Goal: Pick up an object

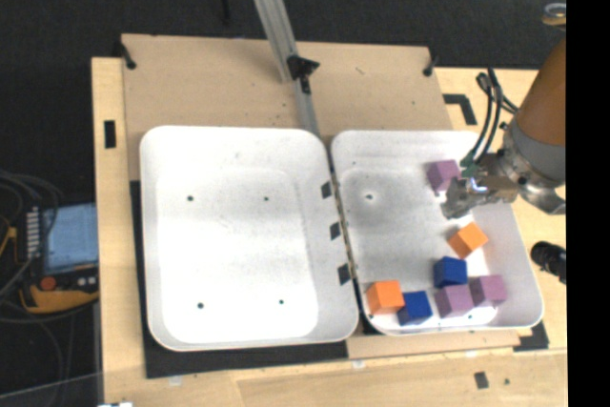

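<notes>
Matte cubes (pixel 450 272), smooth white right bin (pixel 400 157)

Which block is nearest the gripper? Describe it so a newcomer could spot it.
Look in the right bin, the one the arm reaches into. By its upper right side, beside the gripper, sits a purple block. Unlike the other purple blocks clustered by the bin's lower edge, it sits alone.

A robotics lab: a plywood bench (pixel 276 71) stands on dark carpet and carries two white bins (pixel 238 143), with an aluminium pole (pixel 270 0) rising behind them. Loose cables (pixel 24 205) and a control pendant (pixel 59 286) lie at its left.
</notes>
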Robot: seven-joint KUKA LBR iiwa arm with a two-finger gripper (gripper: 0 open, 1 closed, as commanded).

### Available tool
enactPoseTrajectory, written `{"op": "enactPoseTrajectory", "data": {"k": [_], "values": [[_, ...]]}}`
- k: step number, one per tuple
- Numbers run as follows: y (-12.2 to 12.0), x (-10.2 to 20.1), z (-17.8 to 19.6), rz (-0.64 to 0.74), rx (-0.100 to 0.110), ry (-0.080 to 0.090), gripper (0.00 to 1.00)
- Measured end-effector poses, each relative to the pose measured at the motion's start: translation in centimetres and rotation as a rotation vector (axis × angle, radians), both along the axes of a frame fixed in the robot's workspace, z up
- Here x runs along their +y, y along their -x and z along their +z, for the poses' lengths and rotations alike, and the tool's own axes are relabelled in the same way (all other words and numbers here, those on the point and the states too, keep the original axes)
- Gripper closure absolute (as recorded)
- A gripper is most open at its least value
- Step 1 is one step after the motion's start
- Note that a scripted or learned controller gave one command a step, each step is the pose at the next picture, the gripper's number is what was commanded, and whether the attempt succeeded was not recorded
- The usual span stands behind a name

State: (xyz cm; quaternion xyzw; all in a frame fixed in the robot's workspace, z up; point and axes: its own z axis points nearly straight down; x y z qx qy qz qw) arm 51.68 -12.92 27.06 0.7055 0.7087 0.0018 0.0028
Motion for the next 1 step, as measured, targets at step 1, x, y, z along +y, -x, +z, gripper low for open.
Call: {"op": "enactPoseTrajectory", "data": {"k": [1], "values": [[-1.26, 4.81, -0.36, 0.001, 0.005, -0.001, 1.0]]}}
